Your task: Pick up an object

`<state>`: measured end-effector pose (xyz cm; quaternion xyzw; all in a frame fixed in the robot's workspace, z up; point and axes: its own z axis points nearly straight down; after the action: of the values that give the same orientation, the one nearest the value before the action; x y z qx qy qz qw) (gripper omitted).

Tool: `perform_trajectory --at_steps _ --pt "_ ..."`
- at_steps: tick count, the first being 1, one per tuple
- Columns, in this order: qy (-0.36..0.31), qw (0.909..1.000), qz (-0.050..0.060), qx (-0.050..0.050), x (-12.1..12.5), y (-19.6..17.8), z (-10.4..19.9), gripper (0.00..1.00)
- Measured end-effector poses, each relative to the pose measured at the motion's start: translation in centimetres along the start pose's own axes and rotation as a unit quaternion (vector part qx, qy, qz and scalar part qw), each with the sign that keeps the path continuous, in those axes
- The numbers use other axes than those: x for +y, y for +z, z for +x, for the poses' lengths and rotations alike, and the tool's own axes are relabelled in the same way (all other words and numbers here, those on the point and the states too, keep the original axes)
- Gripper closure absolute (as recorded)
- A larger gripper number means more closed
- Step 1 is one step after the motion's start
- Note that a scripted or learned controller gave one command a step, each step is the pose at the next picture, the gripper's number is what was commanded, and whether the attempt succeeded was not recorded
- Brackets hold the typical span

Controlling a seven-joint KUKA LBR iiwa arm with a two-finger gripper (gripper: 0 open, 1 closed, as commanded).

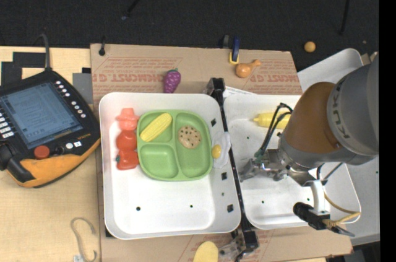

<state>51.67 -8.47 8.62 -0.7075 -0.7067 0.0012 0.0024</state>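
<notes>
In the left bin (161, 211), a green divided plate (174, 161) holds a yellow corn cob (154, 126) and a brown cookie (189, 137). A red toy figure (127, 140) lies against the plate's left side, and a small yellow piece (217, 152) sits at its right edge. A yellow object (267, 119) lies at the back of the right bin (272, 211), partly hidden by a cable and the arm. My gripper (258, 166) hangs low over the right bin's left half, in front of the yellow object, with nothing seen in it.
The arm's orange band (312, 124) covers much of the right bin. Purple grapes (172, 80), an orange gourd (245, 69) and a clamp (234, 51) lie on cardboard behind the bins. A yellow lemon (206, 251) sits at the front, and a teach pendant (43, 124) at the left.
</notes>
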Motion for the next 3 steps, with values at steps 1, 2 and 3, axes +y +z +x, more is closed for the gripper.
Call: perform_trajectory --at_steps 1,2,3 --pt "0.005 1.0 -0.001 0.0 0.0 -1.2 -0.3 1.0" --pt "0.0 1.0 -0.004 -0.001 0.3 -7.4 -0.5 1.0" --pt "0.0 1.0 -0.004 -0.001 0.1 -11.7 -0.8 1.0"
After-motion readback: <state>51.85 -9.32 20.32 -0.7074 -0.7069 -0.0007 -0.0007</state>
